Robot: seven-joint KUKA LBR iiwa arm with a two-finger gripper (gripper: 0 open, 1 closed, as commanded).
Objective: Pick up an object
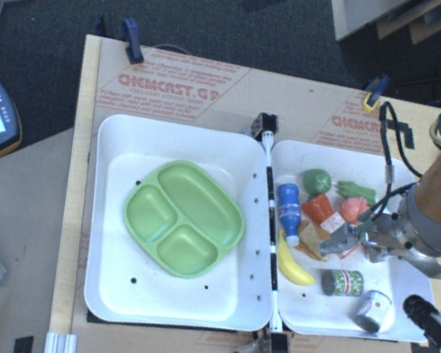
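My gripper (342,242) hangs low over the middle of the right bin (396,329), reached in from the right. Just to its left lie an orange-red box (319,208) and a brownish packet (312,234). A pink-red piece (354,208) sits right behind it. A blue bottle (287,210) lies along the bin's left wall, with a yellow banana (293,264) in front of it. A green can (342,282) lies on its side in front of the gripper. Nothing shows as lifted.
A green divided plate (184,217) rests in the left bin (101,277). At the back of the right bin are a round green fruit (316,181) and a green vegetable (357,190). A white and grey object (372,311) lies near the front right corner.
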